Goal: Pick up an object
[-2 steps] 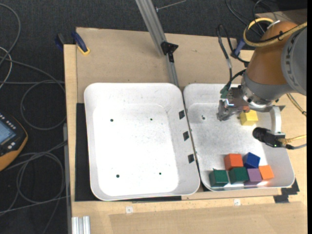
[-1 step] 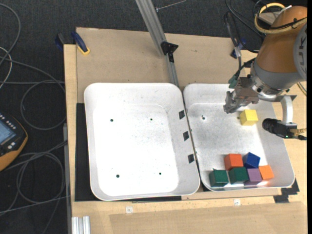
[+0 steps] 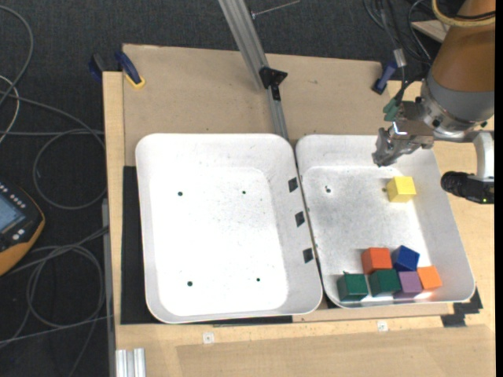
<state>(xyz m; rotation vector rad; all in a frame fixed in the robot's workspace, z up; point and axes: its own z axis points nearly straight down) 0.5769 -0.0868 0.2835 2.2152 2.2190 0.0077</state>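
The arm is reaching in from the upper right of the frame, its gripper (image 3: 385, 154) hanging over the far edge of the right bin (image 3: 346, 210). Whether the gripper is apart or together, I cannot tell. Nothing is visibly sitting in its grasp. A yellow block (image 3: 401, 188) is lying just below and right of the gripper, apart from it. Near the lower right corner of the same bin, 6 blocks are sitting clustered together: orange (image 3: 377, 258), blue (image 3: 405, 257), 2 green ones (image 3: 354, 286), purple (image 3: 409, 281) and another orange (image 3: 429, 276). The left bin (image 3: 212, 226) is filling the frame's centre left.
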